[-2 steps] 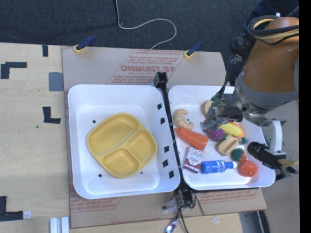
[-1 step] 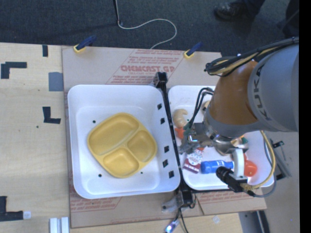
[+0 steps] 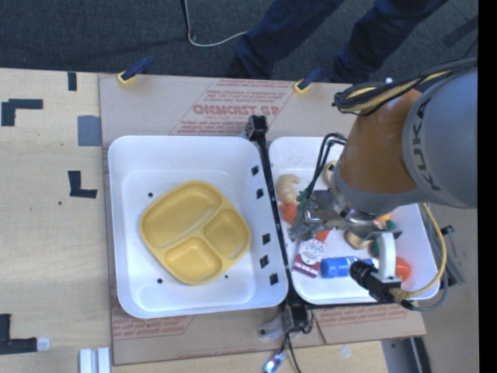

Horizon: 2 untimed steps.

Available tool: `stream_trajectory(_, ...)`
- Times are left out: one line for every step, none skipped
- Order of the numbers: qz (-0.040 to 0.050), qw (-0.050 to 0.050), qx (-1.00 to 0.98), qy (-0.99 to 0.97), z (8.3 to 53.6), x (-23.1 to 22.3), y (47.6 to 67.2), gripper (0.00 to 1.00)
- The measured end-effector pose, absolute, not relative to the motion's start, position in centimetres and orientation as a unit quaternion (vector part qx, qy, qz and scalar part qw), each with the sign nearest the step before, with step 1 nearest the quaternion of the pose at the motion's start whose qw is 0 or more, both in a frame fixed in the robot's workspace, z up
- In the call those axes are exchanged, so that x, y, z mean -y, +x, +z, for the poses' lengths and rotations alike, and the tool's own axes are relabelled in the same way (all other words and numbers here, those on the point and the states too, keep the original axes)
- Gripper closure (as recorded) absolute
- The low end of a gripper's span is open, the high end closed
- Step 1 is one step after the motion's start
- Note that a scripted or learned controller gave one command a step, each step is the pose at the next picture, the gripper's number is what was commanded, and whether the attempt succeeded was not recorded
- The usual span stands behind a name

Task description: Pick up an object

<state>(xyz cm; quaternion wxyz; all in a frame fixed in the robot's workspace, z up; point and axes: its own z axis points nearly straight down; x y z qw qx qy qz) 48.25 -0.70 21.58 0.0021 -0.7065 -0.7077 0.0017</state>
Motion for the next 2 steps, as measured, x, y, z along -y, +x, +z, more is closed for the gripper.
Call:
stream_trajectory(-0.0057, -0.003, 0.711, -0.704, 34.5, -5.2, 48.5, 1.0)
stream_trajectory(-0.0041, -0.001, 0.711, -0.703, 42.3, -13.4, 48.7, 1.0)
